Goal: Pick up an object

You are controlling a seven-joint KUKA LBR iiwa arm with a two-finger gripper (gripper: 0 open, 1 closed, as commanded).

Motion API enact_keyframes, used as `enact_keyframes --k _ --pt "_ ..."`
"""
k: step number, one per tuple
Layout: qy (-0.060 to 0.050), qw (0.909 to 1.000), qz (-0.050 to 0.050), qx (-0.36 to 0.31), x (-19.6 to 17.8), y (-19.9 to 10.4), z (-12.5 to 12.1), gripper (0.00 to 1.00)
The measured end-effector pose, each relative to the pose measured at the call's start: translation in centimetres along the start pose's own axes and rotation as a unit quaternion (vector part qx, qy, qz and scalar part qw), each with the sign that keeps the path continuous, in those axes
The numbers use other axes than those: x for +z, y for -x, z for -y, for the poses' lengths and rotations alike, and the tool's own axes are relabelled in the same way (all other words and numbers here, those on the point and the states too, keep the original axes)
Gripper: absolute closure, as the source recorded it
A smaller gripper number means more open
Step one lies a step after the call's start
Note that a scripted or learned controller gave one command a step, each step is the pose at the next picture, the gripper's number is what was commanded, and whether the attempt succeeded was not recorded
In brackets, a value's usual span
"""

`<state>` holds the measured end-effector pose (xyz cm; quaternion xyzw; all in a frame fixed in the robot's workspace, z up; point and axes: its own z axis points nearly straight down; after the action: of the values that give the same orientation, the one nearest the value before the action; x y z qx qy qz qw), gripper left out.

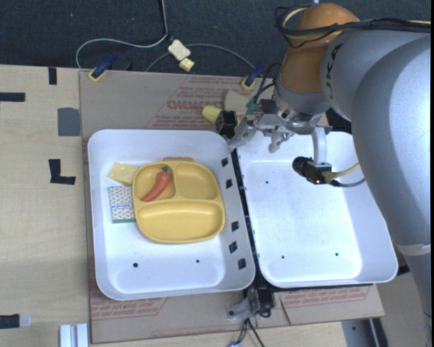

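Observation:
A yellow divided plate [181, 212] lies in the left bin [166, 273]. An orange-red pepper-shaped toy [159, 183] rests in the plate's upper left compartment. A pale yellow wedge [121, 172] and a small patterned block [120, 203] sit against the plate's left side. My gripper [257, 140] hangs over the far left corner of the right bin [311, 230], close to the wall between the bins. It is open, with nothing between its fingers. It is well apart from the plate and the toys.
A small yellow object [211, 112] lies on the cardboard just beyond the bins, near the gripper. Cables and blue clips [101, 67] run along the bench's far edge. A black sensor on a wire [309, 168] dangles over the right bin.

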<state>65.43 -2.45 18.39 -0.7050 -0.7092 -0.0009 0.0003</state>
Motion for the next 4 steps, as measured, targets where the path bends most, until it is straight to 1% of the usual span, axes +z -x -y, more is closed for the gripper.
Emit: enact_keyframes --k 1,2,3,4 --pt "-0.002 1.0000 0.000 0.000 0.0 -4.8 3.1 0.00" --pt "-0.002 1.0000 0.003 0.007 0.0 4.4 7.0 0.00" --pt "0.000 1.0000 0.001 0.003 -0.1 3.8 6.8 0.00" --pt "0.000 1.0000 0.001 0.003 -0.1 3.8 6.8 0.00"
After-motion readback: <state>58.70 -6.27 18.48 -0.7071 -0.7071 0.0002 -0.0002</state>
